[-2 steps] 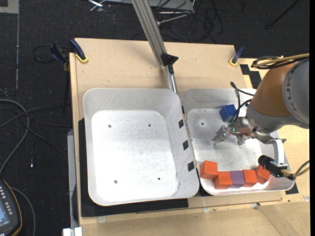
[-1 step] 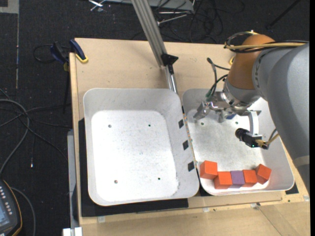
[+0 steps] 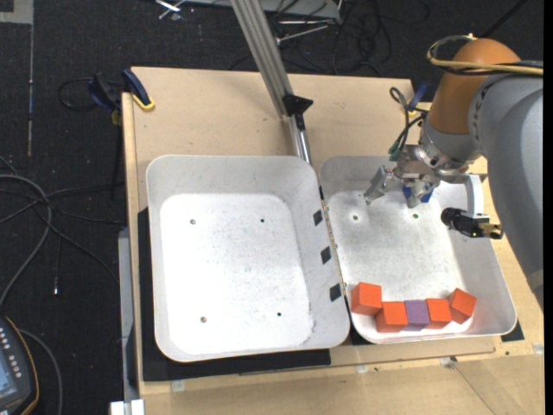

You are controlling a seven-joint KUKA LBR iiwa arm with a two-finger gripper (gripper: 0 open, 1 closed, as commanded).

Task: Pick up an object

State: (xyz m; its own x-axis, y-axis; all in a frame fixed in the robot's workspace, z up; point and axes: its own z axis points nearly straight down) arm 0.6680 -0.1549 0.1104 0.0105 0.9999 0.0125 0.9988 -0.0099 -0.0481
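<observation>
Lying in the right bin (image 3: 484, 271), bunched along its near edge: four orange blocks (image 3: 367, 296) and one purple block (image 3: 416, 312). Sitting in a rough row, the purple one wedged between orange neighbours, touching them. Resting flat, the rightmost orange block (image 3: 463, 304) turning slightly askew.

— What sort of place are we looking at here?

— A robotics lab, I'd say. A grey arm (image 3: 505, 137) is reaching in from the right over a plywood bench (image 3: 225, 119) that is carrying two white bins (image 3: 233, 167), and a metal pole (image 3: 259, 41) is slanting down from the far side.

— Anything on the floor?

— Black cables (image 3: 52, 223) are trailing across dark carpet (image 3: 60, 41) on the left, and a control pendant (image 3: 13, 374) is lying at the near left corner.
</observation>
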